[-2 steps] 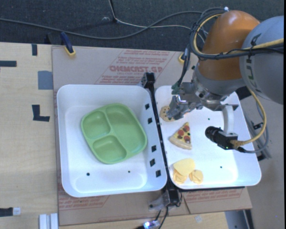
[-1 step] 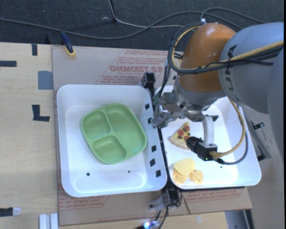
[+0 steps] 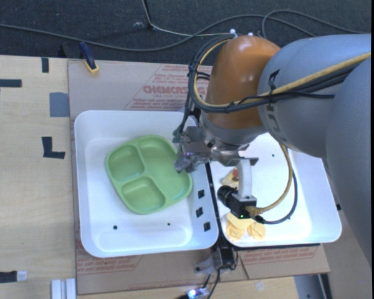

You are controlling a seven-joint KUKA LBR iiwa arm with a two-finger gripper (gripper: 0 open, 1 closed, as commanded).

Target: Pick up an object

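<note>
Green tray [image 3: 147, 174] — touching jaws, left

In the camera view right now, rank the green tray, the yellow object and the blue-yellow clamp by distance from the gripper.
From the gripper:
1. Green tray, left bin, right at the gripper.
2. Yellow object, right bin, near its front edge.
3. Blue-yellow clamp, on the board's far left corner.

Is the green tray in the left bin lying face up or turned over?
Face up. The green tray lies in the left bin, and its three hollow sections open toward the camera, raised rims around each.
</note>
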